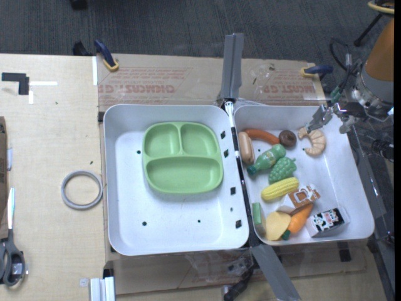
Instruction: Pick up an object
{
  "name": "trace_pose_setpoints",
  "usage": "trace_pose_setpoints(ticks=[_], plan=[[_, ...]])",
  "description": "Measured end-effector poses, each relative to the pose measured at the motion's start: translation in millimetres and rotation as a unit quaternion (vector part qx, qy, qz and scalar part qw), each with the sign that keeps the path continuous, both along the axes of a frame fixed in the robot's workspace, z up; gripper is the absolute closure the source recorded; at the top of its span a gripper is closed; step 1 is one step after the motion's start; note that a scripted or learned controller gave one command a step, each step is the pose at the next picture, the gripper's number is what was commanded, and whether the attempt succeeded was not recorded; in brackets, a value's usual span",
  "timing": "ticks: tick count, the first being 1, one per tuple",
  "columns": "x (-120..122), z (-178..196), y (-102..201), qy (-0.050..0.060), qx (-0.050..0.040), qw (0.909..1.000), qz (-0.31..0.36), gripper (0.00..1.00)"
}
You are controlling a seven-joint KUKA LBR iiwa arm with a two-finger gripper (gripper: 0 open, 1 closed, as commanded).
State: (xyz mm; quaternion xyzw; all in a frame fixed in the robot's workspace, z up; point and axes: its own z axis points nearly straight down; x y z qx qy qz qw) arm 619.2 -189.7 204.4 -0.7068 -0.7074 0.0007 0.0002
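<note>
- You see the gripper [322, 119] at the far right corner of the right bin [357, 168], just above a toy croissant [315, 141]. Its fingers are thin and shiny, and I cannot tell if they are open or closed; nothing sits visibly between them.
- The croissant is the nearest thing to pick. It lies on the bin floor, a little apart from the small brown donut [287, 138] on its left, so it is a good target.
- To do this step well, you should bring the gripper straight down over the middle of the croissant and turn the wrist so the fingers cross its narrow body, not its curved length.
- Please watch the bin wall behind the croissant. It is near, and a finger can hit the rim when the arm goes down.
- Toward the middle of the bin the toys are crowded: a carrot [261, 135], a sausage [245, 147], green grapes [283, 168], a corn cob [279, 189] and a milk carton [327, 220] near the front. Picking there is harder, in my judgement.
- The right part of the bin floor is bare and gives room to move.
- The left bin [125, 187] holds a green divided plate [182, 157], with much free floor around it.
</note>
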Motion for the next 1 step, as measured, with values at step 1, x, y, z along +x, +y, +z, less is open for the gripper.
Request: trace_pose_setpoints(ticks=[1], plan=[[0.3, 9.0, -0.7, 0.000, -0.0007, 1.0000, 0.001, 1.00]])
